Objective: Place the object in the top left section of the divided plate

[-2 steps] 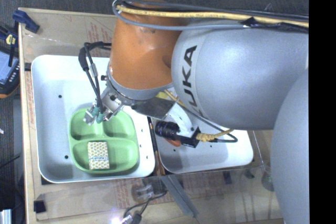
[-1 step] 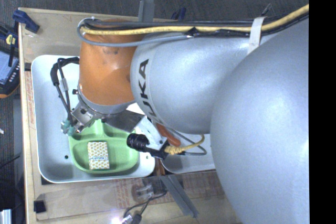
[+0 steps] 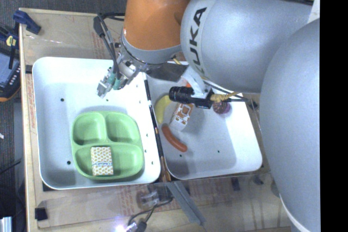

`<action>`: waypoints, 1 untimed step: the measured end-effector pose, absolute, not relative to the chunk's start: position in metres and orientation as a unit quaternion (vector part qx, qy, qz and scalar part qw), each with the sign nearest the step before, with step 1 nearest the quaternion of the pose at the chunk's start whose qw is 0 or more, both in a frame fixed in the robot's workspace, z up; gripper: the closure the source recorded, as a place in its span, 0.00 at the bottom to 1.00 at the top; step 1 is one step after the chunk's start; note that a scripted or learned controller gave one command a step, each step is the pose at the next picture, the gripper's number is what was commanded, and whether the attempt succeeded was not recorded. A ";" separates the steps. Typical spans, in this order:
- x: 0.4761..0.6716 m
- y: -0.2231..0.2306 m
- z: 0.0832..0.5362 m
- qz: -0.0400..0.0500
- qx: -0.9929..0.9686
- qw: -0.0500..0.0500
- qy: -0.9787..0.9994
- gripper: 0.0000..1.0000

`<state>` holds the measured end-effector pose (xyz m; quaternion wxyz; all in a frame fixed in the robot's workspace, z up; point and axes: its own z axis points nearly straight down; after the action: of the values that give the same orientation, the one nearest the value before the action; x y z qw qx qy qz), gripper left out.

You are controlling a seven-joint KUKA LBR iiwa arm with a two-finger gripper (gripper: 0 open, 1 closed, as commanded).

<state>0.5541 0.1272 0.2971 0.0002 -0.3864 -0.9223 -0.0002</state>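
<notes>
A green divided plate lies in the left bin, toward its near side. It has two smaller sections on the far side and one wide section on the near side. A small square object with a yellow-green pattern lies flat in the wide near section. My gripper hangs over the bare bin floor just beyond the plate's far rim, roughly above the plate's middle. Nothing shows in its grasp. The arm's orange band and grey body cover the top right of the view.
The right bin holds a red sausage, a yellow banana-like piece, a small printed packet and a dark purple round item. The ridge between the bins runs just right of the plate.
</notes>
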 end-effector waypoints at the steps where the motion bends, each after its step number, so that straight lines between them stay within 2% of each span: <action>1: 0.530 0.184 0.283 0.000 -0.142 0.000 -0.990 1.00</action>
<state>0.5296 0.1845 0.2827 0.0005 -0.1425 -0.9898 0.0004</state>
